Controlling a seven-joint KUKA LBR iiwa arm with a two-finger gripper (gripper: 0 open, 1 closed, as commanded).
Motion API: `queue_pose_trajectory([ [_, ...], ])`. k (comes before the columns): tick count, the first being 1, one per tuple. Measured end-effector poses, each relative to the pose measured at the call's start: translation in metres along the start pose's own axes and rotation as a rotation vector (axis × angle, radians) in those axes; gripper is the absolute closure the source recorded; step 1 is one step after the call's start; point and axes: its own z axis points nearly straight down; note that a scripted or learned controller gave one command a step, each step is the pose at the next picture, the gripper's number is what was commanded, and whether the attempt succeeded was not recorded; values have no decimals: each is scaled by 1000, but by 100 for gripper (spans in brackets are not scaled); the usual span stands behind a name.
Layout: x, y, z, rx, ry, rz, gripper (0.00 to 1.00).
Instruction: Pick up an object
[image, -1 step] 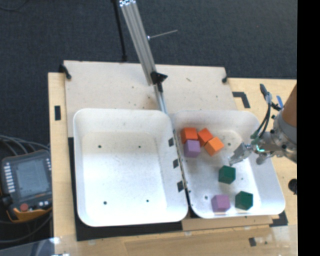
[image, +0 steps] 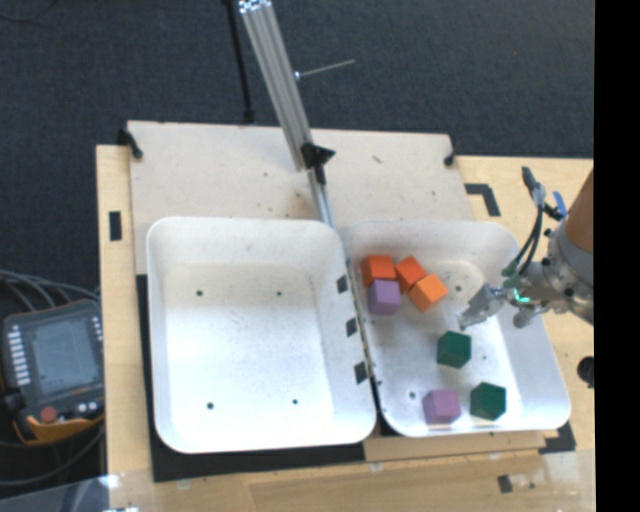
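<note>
The right bin (image: 520, 400) holds several blocks. Three orange blocks (image: 379, 268) (image: 410, 270) (image: 430, 291) cluster at its upper left with a purple block (image: 385, 296) against them. A green block (image: 454, 349) lies mid-bin, another green block (image: 488, 400) and a purple block (image: 441, 405) sit near the front wall. My gripper (image: 497, 308) hangs over the bin's right side, fingers spread open with nothing between them, just above and right of the middle green block.
The left bin (image: 250, 330) sits beside the right one. A slanted aluminium pole (image: 285, 95) runs down to the junction of the bins. A teach pendant (image: 55, 360) rests at the far left, off the bench.
</note>
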Motion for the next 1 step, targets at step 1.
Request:
queue_pose_trajectory([
  [1, -2, 0, 63, 8, 1, 0, 0],
])
